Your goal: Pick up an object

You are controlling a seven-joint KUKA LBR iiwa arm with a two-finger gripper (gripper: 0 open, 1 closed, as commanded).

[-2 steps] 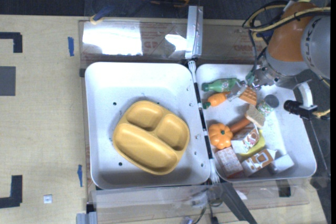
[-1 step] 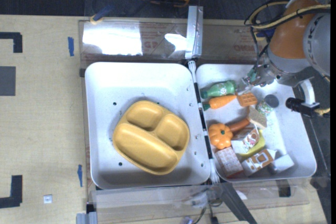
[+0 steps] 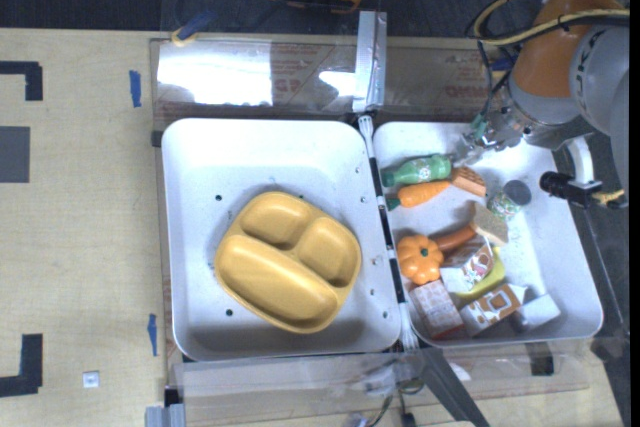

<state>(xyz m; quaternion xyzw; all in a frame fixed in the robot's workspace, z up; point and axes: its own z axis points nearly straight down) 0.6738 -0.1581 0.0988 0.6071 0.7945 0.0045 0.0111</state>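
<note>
Camera view: we see arm (image 3: 575, 65) bent over right bin (image 3: 585, 290) far-right corner, gripper (image 3: 487, 133) state unreadable. Glossy yellow moulded tray (image 3: 288, 260) mid left bin (image 3: 190, 175); green bottle (image 3: 415, 169), carrot (image 3: 425, 194) near divider.

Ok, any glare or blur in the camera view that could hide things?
Camera view: strong glare on the clear panel behind the left bin; the yellow sectioned tray is evenly lit with a soft shadow; the gripper looks small and blurred at the right bin, so its state is unreadable.
</note>
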